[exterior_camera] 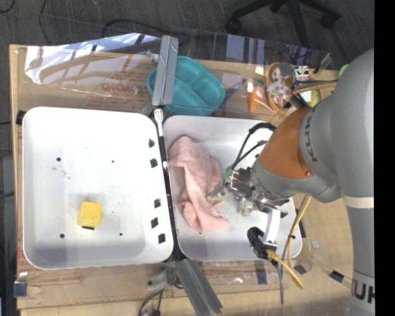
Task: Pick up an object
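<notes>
Cloth [196,183], pink and crumpled, lies in the right-hand bin [204,247] against its left wall; the gripper [225,188] sits low at the cloth's right edge, and I cannot tell from this slant whether it is parted or closed; a good grasp probably wants a raised fold pinched squarely, not a flat hem that slips; a straight lift would then test the hold; a yellow block [90,214] rests well apart in the left-hand bin [85,127].
</notes>
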`<state>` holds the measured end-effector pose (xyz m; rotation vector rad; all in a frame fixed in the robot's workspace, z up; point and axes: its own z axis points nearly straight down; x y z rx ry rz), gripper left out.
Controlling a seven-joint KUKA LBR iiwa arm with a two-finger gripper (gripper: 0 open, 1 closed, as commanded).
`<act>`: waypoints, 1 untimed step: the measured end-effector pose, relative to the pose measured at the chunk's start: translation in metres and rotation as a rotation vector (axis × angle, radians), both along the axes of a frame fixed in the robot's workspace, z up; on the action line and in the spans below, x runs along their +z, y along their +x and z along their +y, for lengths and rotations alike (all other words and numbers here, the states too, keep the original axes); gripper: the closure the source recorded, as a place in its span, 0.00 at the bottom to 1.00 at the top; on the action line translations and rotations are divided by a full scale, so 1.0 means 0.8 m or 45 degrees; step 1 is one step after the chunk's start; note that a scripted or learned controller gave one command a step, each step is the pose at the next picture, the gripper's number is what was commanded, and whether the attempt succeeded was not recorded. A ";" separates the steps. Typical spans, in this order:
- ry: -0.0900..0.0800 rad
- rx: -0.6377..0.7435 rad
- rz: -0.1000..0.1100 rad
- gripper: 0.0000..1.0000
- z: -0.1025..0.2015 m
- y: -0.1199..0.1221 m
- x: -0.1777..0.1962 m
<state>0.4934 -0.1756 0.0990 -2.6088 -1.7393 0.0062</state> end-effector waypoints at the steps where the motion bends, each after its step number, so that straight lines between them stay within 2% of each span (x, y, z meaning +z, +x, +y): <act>1: 0.000 0.186 -0.004 0.00 0.053 0.078 -0.009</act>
